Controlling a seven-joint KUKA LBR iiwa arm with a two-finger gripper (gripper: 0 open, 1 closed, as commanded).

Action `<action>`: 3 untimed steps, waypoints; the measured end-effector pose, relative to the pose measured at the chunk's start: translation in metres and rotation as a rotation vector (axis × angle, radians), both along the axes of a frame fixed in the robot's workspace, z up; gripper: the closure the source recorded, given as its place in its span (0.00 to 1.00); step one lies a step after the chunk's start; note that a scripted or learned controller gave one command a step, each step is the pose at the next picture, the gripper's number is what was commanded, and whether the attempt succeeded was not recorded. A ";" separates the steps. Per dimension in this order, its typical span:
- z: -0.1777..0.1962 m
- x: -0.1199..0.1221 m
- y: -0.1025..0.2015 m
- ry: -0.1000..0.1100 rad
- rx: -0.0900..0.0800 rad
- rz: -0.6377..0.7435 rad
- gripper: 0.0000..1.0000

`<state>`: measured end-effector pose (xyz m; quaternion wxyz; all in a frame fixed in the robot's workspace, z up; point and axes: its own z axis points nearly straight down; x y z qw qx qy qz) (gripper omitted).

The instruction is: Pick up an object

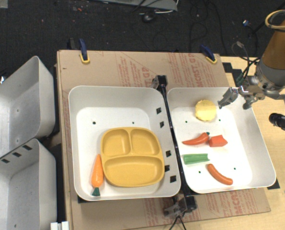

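Note:
The right bin [257, 143] holds a pale yellow round piece [205, 110] near its back, a red chili pepper [196, 139], a small red block [218, 141], a green bean piece [196, 158] and a sausage [219, 174]. My gripper [237, 98] hangs over the bin's back right corner, to the right of the yellow piece and apart from it. Its two fingers are spread, with nothing between them. The left bin [80, 128] holds a yellow divided tray [131, 156] and an orange carrot [97, 174] lying beside it.
The bins rest on a cardboard sheet [123, 66] held by blue and yellow clamps [84, 51] at the back. White curved panels [17, 128] stand at the far left. Cables lie on the dark floor behind. The arm's orange band [279, 47] rises at the right edge.

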<state>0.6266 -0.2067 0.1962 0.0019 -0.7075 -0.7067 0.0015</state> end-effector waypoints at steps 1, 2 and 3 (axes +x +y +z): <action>-0.056 -0.001 0.011 0.000 0.001 0.003 0.00; -0.107 -0.002 0.012 -0.001 0.000 0.002 0.00; -0.093 0.000 0.012 -0.008 -0.002 0.003 1.00</action>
